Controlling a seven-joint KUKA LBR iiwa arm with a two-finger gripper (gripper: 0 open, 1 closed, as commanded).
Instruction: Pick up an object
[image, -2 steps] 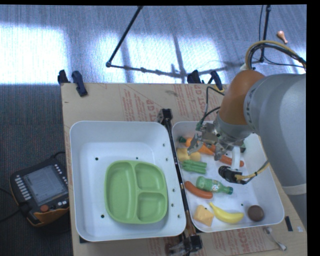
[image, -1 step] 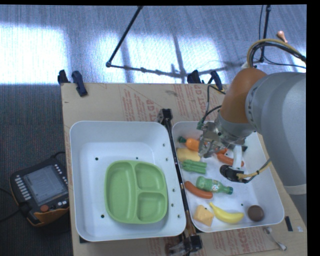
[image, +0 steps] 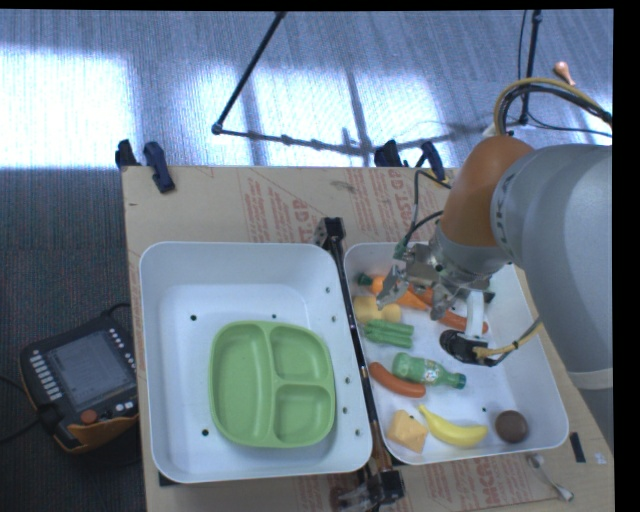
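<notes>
My gripper (image: 418, 288) hangs low over the back of the right bin (image: 540, 370), just above an orange carrot (image: 412, 298); the wrist hides how it stands against the carrot. Toy food lies scattered in that bin: a yellow piece (image: 365, 307), a bundle of green beans (image: 388, 332), a green bottle (image: 426, 370), a red sausage (image: 394, 380), a cheese wedge (image: 407, 430), a banana (image: 453, 431) and a brown ball (image: 512, 426). A red-orange piece (image: 463, 322) lies to the right of the gripper.
The left bin (image: 180, 290) holds a green divided plate (image: 272, 383). A black clamp (image: 334, 232) sits where the two bins meet at the back. A cable with a black plug (image: 462, 347) dangles from the wrist over the right bin. A teach pendant (image: 82, 385) lies left of the bench.
</notes>
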